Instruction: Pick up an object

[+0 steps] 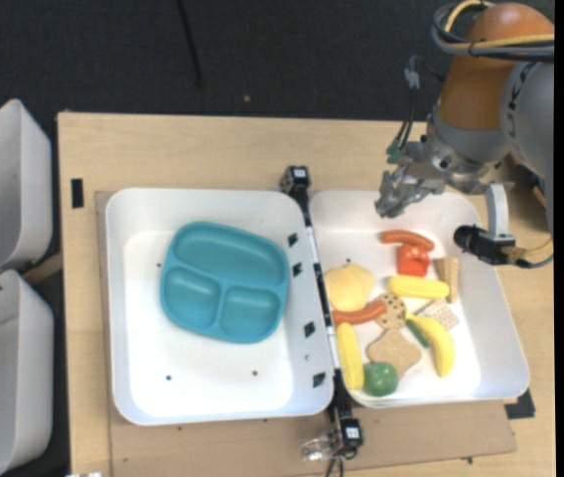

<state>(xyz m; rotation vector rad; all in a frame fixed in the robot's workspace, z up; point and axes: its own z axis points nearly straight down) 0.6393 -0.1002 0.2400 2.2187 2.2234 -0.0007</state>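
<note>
Here you see the gripper (393, 203) hanging over the far left corner of the right bin (500, 366), under the grey arm (481, 97) with its orange band; whether it is released or clenched you cannot tell, and nothing shows between its tips.

The toy food lies heaped in the near half of that right bin, well apart from the gripper; counting it, you have three yellow banana-like pieces: one banana (418, 287) lying with its long axis left to right, a second banana (436, 344) running from far left to near right with a dark tip at its far end, and a third yellow piece (349, 354) standing near-to-far along the bin's left wall. One red-orange curved sausage (406, 238) lies farthest, long axis left to right, with one red block (412, 260) just beneath it; a second orange curved piece (359, 314) arcs left to right below one pale yellow lump (349, 284). One brown toast slice (394, 352) sits near the middle, one green round piece (380, 378) at the near edge touching the toast, one dotted biscuit (393, 311) above it, and two pale crackers (447, 272) by the right side.

The left bin (133, 386) holds one teal divided plate (224, 282), its long axis left to right.
</note>
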